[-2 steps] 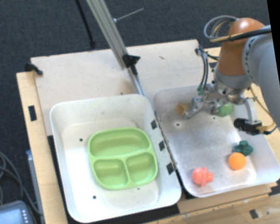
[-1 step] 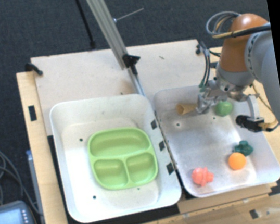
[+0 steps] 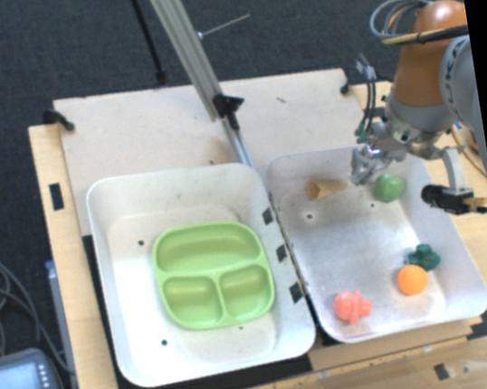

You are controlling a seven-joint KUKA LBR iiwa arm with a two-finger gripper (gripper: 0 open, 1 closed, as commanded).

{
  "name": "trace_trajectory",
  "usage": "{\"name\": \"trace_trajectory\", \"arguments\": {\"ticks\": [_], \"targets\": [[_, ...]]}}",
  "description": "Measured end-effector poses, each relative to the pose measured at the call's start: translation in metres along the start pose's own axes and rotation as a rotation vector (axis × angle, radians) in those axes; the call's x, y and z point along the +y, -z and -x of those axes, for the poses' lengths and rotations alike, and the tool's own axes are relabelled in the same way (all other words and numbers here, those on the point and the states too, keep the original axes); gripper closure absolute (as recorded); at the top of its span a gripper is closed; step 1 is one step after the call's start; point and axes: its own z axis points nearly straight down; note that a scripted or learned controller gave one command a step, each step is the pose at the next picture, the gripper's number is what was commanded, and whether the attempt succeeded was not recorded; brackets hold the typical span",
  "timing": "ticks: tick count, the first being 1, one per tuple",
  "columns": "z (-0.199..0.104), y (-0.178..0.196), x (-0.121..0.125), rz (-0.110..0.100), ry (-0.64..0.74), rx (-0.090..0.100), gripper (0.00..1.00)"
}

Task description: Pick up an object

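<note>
Gripper [image 3: 365, 166]: you can't tell its state. Beside it you have one green ball [image 3: 389, 187] and one tan cone [image 3: 323, 188]; farther off, one orange ball [image 3: 412, 279].

Right under your fingers [image 3: 368, 165] sits the green ball [image 3: 389, 187], with the tan cone [image 3: 322, 188] just to their left, so that corner of the right bin [image 3: 375, 328] is tight. Below the fingers you have bare floor through the bin's middle. Farther down, the pink toy [image 3: 352, 306], orange ball [image 3: 412, 279] and dark green piece [image 3: 424, 257] line the near edge.
</note>
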Motion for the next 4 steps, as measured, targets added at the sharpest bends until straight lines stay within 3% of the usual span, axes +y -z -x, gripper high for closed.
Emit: {"name": "trace_trajectory", "arguments": {"ticks": [2, 4], "targets": [[0.005, 0.072, -0.001, -0.002, -0.001, 0.0, 1.0], [-0.102, 0.059, -0.014, -0.006, 0.007, 0.004, 1.0]]}}
